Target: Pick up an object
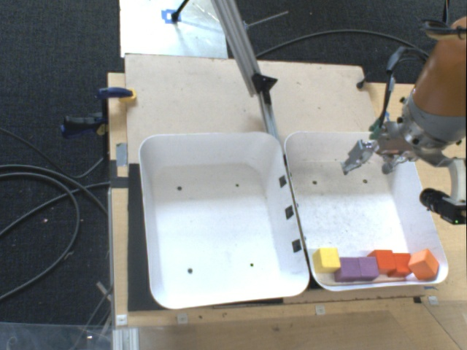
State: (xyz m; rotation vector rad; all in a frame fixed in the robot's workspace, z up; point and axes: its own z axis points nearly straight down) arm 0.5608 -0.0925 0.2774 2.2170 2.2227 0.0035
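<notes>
Two shallow white bins sit side by side on the bench (219, 93). The left bin (157, 195) is the one nearer the clamps; the right bin (419, 217) is the one the arm (441, 79) reaches over from your right-hand side of the view.

Look first at the gripper (357, 159). It hangs above the upper part of the right bin, tilted toward the left, with nothing visible between its fingers. Whether those fingers are parted or closed you cannot tell from this angle, since they overlap and are small.

The objects available for picking lie in a row along the near wall of the right bin. From left to right you see a yellow block (326, 259), a purple block (357, 268), a red-orange block (391, 262) and an orange block (424, 264). The yellow and purple blocks touch or nearly touch; the purple, red-orange and orange ones are packed together. All four are well apart from the gripper, which stands over the far half of the bin.

A slanted metal pole (241, 42) crosses the bench and ends near the seam between the bins. A blue clamp (113, 93) grips the bench's left edge, and black cables (36, 188) curl on the dark floor beside it.
</notes>
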